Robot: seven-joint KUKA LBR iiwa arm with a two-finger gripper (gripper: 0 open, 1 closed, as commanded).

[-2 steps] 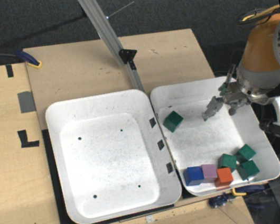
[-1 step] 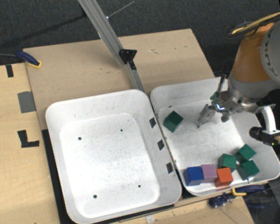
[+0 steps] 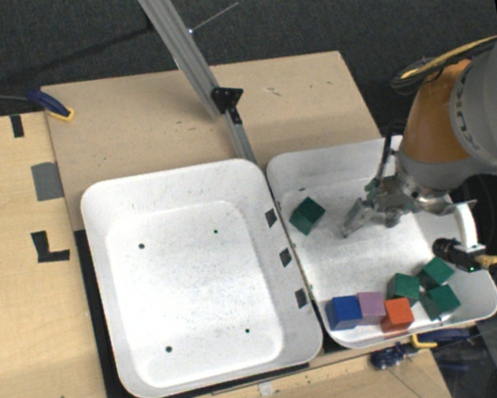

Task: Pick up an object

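In the right bin, a lone green cube lies near the left wall. My gripper hovers low over the bin's middle, just right of that cube and apart from it. It is open, with nothing between its fingers. Along the bin's front edge sits a cluster: a blue cube, a pale purple cube, an orange cube and three green blocks.
The left bin stands beside the right one. A slanted metal rail runs from the top down to the gap between the bins. The arm's grey body with its orange band overhangs the right bin's right side.
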